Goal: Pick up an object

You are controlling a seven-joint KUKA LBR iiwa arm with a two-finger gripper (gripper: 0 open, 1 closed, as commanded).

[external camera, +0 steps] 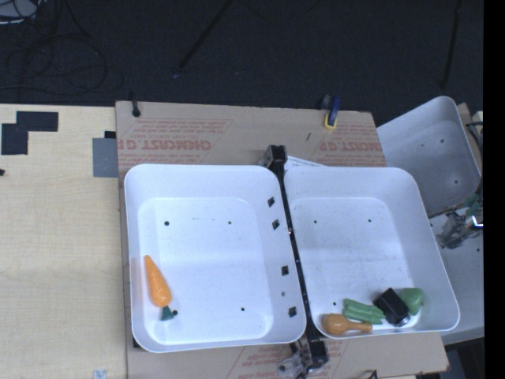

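Dark floor with cables across the top; below it, pale wooden counter [55, 243] carrying a brown cardboard sheet [237, 136] printed in red. On the cardboard, two shallow white bins side by side, rims touching along the middle, with a black clamp [275, 156] at the far end of that seam. Blue and yellow clip [331, 111] on the cardboard's far edge.

Left bin [138, 184]: one orange toy carrot [156, 281] with a small green top, lying near the left wall toward the near corner.

Right bin [418, 192]: four things crowded into the near right corner. Yellow-orange gourd shape [346, 324] against the near wall, green pod [363, 311] just behind it, black block [392, 306] touching the pod's right end, rounded green piece [411, 298] just beside the block on its right.

Grey metal plate [430, 140] tilted beyond the right bin's far right corner. Small cluster of metal parts [460, 226] at the right edge, too small to identify. Impossible to tell how wide the pincer stands.
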